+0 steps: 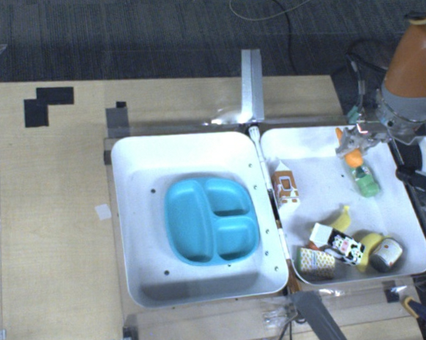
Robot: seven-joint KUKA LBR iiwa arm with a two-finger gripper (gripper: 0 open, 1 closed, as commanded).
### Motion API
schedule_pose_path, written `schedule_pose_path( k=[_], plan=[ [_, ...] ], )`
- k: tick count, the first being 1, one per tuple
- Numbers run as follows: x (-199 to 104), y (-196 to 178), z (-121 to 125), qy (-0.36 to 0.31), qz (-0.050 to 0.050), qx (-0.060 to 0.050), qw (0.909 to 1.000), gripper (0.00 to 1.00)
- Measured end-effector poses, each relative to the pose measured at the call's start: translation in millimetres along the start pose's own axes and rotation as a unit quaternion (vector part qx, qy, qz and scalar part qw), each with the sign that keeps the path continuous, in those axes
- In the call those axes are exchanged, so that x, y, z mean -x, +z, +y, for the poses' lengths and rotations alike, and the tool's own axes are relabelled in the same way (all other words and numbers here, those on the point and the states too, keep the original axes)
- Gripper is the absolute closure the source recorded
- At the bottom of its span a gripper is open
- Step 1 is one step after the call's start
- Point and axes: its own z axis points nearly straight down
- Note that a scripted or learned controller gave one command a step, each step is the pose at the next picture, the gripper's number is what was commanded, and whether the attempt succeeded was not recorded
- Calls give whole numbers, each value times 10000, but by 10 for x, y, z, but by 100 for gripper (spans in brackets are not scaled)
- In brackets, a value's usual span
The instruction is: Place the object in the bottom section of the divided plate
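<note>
The blue divided plate (191,222) lies in the left bin (139,208), with one long section on its left and two smaller ones on its right; nothing lies in it. My gripper (353,144) hangs over the far right part of the right bin (310,150), beneath the orange-banded wrist. Directly under it lies a green bottle-like object with an orange end (362,174), slanting toward the front. The gripper's tip meets the orange end, but contact is unclear.
A small brown-and-white carton (285,185) stands by the wall between the bins. At the right bin's front lie a banana (342,218), a white block (321,233), a black-and-white item (347,247), a patterned cup (316,262) and a grey-yellow lump (383,253).
</note>
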Motion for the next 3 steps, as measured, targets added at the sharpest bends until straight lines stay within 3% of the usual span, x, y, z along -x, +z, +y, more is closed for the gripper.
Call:
schedule_pose_path(
  k=[1,2,3],
  plan=[
    [-679,330,-400,619,9,-15,9981,100],
    [-1308,-42,-315,149,13,-1,9999,100],
    [-1978,-40,-216,-486,13,-4,9988,100]
  ],
)
